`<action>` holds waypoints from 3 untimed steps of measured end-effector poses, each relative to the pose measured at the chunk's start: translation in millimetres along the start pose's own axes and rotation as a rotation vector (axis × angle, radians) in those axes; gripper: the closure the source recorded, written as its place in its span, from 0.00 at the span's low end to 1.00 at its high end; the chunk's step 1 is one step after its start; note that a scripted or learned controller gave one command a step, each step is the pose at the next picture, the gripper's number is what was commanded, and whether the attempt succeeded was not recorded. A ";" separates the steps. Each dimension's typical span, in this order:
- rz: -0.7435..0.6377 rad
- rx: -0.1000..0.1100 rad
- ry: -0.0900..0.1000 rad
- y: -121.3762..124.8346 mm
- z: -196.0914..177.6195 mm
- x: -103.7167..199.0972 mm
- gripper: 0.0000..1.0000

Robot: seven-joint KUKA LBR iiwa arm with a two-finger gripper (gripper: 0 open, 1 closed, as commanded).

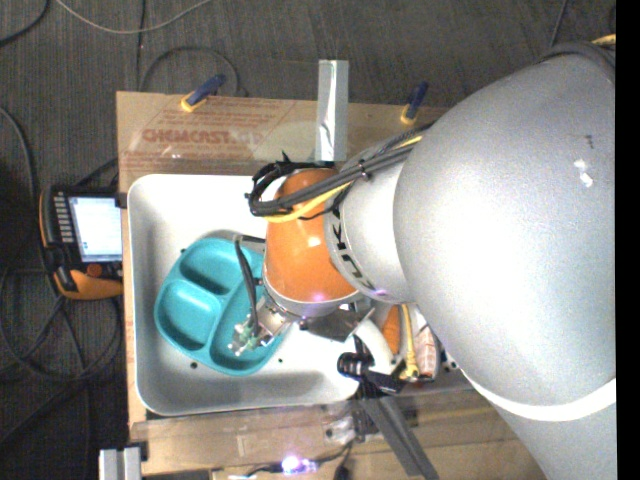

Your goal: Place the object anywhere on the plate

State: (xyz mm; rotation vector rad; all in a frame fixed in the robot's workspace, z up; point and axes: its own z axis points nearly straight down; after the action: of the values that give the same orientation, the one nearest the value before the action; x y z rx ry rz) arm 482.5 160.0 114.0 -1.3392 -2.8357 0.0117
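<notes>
A teal divided plate (205,308) lies in the left white bin (150,218), tilted toward the bin's front. My gripper (245,338) hangs low over the plate's front right part, below the orange band (300,253) of the arm. A small pale greenish shape shows at the gripper's tip, too small to tell what it is. The arm hides the plate's right rim.
The big grey arm covers most of the right bin. Orange and pink items (415,343) peek out beneath it near the front. A handheld pendant (85,238) lies left of the bench. A cardboard sheet (200,133) sits behind the bins.
</notes>
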 end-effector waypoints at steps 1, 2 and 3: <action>0.251 0.001 -0.003 39.6 -45.9 42.9 1.00; 0.173 -0.003 -0.002 18.9 13.0 1.7 1.00; 0.174 0.000 -0.003 17.6 13.7 1.1 0.00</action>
State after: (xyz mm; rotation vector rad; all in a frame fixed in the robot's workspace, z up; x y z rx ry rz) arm 495.3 172.0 100.2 -1.5818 -2.7113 0.0141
